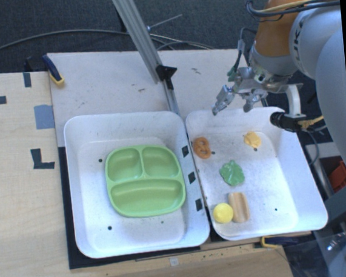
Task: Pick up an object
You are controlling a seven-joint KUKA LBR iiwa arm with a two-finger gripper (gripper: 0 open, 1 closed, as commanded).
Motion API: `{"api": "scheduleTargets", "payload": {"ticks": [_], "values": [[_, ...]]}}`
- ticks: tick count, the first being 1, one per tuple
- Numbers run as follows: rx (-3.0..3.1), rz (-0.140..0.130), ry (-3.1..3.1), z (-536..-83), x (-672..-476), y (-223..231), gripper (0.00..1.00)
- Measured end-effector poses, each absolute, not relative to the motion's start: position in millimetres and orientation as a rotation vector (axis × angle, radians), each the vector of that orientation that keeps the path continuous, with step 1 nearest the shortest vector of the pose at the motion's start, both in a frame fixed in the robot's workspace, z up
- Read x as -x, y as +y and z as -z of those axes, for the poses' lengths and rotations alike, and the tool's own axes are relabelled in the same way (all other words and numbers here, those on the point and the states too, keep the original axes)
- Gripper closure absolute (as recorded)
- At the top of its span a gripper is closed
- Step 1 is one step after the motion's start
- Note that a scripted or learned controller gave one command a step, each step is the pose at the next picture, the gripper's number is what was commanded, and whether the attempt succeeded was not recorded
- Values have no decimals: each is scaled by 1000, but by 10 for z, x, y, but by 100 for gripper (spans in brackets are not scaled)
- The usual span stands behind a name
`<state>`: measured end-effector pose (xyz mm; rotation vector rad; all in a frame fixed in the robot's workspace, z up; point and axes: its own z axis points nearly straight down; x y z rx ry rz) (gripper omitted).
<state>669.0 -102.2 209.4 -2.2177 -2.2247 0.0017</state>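
The end effector (236,100) is hanging at the upper right of the frame, over the top edge of the right bin (299,180). Its two metal fingers are standing apart, and nothing is sitting between them.

The right bin is smooth and white, and it is holding five small things. A round orange-brown piece (201,148) is lying near the bin's left wall. A small yellow piece (252,139) is lying right of it. A bumpy green lump (232,173) is sitting in the middle. Lower down, a yellow ball (223,213) is touching a tan bun-shaped piece (238,207).

The left bin (87,192) is holding a shiny green plate (145,181) with three parts.
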Motion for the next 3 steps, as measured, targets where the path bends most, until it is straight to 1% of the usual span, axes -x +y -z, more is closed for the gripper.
{"api": "scheduleTargets", "payload": {"ticks": [1, 2, 3], "values": [[2218, -2, -2225, -2095, -6690, -1023, 0], [2217, -7, -2222, -1653, -6653, -986, 0], [2215, -9, -2221, -1039, -6658, -901, 0]]}}
